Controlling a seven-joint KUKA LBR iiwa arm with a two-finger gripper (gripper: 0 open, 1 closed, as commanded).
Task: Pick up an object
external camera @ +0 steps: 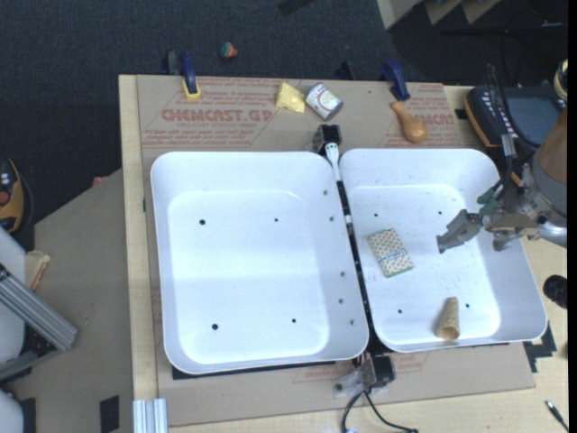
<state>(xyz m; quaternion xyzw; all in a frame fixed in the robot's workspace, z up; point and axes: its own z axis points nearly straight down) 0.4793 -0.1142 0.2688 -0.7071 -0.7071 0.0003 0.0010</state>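
Camera view: the gripper [453, 235] hung over the right white plastic bin [424, 165], jaws state unclear. The small patterned rectangular pad [390, 252] lay just left of it. Best approach: centre over the pad, descend square, avoid the tan cone-shaped piece [448, 318].

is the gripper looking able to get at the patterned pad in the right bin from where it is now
Probably yes: the gripper sits just right of the patterned pad, which lies flat in the right bin with nothing between them.
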